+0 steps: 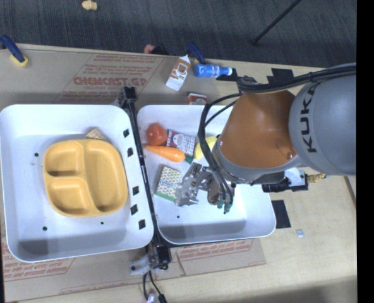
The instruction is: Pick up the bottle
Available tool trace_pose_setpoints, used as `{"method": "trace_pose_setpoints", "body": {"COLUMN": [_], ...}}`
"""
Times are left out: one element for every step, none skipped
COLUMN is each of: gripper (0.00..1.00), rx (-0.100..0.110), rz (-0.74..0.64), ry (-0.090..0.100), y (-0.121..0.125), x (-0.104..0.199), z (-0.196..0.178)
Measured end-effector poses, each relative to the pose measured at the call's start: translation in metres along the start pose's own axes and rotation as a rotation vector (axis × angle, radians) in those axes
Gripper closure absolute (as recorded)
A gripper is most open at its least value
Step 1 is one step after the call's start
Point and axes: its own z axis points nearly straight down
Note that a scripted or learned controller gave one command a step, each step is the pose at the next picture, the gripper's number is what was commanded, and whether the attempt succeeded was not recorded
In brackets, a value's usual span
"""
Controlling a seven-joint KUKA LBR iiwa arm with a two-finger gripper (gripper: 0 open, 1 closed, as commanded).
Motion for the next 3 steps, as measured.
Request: {"method": "trace_pose_setpoints", "body": {"gripper": [1.00, 1.00, 1.00], "rx": [0.000, -0.001, 0.000], "rz": [-0.083, -0.221, -0.104], "ry": [-0.007, -0.002, -0.006], "y": [-0.071, -0.071, -0.119], "x": [-0.025, -0.025, -0.042], "z": [-0.085, 0.021, -0.066]}}
